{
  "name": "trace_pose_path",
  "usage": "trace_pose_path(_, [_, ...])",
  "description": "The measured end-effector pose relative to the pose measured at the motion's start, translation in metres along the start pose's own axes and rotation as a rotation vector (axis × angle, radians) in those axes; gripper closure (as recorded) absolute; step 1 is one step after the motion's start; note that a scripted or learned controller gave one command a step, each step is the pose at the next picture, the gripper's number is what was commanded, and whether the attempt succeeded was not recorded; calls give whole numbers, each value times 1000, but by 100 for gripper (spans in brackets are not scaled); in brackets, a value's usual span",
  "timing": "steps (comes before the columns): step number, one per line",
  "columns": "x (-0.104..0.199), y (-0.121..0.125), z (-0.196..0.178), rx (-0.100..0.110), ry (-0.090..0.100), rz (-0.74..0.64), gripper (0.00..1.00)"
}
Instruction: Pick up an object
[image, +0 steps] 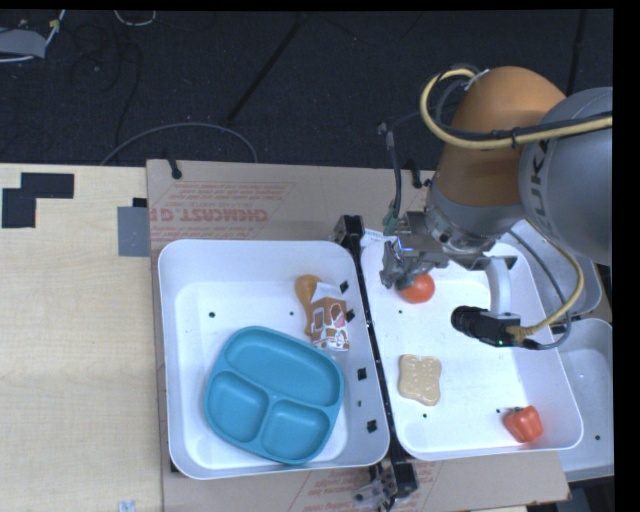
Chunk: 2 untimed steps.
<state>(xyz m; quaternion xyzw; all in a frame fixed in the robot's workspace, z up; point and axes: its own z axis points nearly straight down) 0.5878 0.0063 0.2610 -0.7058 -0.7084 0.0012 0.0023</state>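
Observation:
My gripper (402, 268) is low over the far left part of the right bin (560, 440), hanging from the grey arm with the orange band. A small red tomato-like ball (419, 289) lies right at the gripper's tip, touching or nearly touching it, and is partly covered by it. A beige toast-shaped slice (420, 379) lies flat nearer the front of the same bin. A red-orange pepper (523, 423) sits in the bin's front right corner.
The left bin (180, 300) holds a blue divided plate (272, 395), a small patterned carton (329, 325) and a tan piece (306, 291) near the wall between the bins. Bare white floor lies in the right bin's middle.

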Motion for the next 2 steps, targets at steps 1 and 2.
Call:
trace_pose_path(1, [47,-9,19,1,0,0,100])
trace_pose_path(2, [90,-32,19,1,0,-1,100])
